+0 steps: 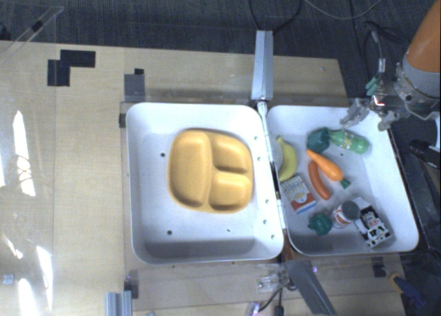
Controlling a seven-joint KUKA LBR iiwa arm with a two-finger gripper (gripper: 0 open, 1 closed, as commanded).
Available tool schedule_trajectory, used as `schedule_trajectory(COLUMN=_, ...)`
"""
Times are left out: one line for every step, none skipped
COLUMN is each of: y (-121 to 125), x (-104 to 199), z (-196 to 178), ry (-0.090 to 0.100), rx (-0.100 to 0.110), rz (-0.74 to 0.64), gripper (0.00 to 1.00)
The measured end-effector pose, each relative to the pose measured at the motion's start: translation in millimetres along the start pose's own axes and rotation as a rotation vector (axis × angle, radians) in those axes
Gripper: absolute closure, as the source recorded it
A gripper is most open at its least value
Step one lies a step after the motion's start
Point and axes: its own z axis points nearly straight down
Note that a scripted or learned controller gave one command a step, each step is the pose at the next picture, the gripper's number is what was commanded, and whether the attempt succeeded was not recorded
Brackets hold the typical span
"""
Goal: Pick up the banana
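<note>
A yellow banana (287, 159) lies along the left wall of the right bin (403, 191), curved and untouched, just beside the divider between the two bins. The robot's hand (367, 109) hovers over that bin's far right corner, well apart from the fruit, with nothing between its fingers; how far they are spread cannot be told. Near the banana sit a green bottle (341, 140), an orange carrot (325, 164), a red sausage (318, 181) and a small printed packet (297, 193). The left bin (148, 235) holds a yellow divided tray (209, 169). Both bins rest on the pale wooden bench (69, 191).
</note>
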Motion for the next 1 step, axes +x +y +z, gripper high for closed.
schedule_trajectory(y=-15.6, x=48.8, z=133.3, ry=0.001, rx=0.002, rz=-0.127, gripper=0.0)
